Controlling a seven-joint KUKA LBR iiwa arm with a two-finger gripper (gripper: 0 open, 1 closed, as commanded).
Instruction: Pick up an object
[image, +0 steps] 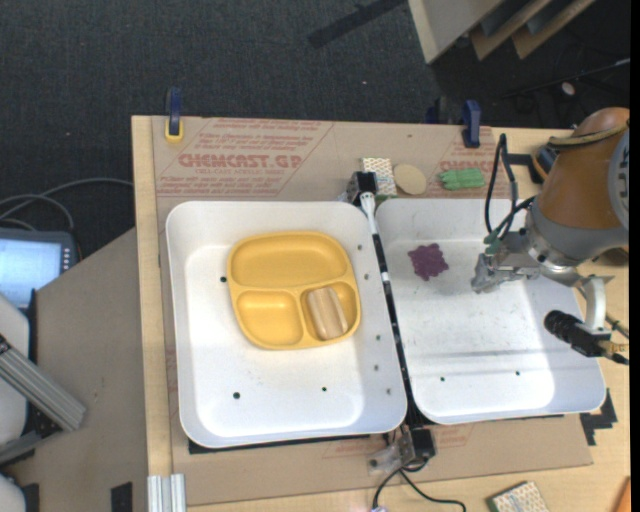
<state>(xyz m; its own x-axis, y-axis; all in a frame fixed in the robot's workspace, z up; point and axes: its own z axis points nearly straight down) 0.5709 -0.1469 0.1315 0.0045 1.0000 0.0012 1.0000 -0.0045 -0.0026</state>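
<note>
Over the right white bin (500, 390), the grey two-finger gripper (486, 272) hangs low; whether it is open or closed I cannot tell. Just left of it lies a small purple crumpled object (429, 261), apart from it.

Position: fixed above bench (150, 300), well back
Facing: down at a slant
Coverage: left bin (200, 380), right bin (500, 380), surrounding floor

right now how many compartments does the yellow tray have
3: one large compartment across the top, one small at lower left, one small at lower right holding a tan block.
</note>
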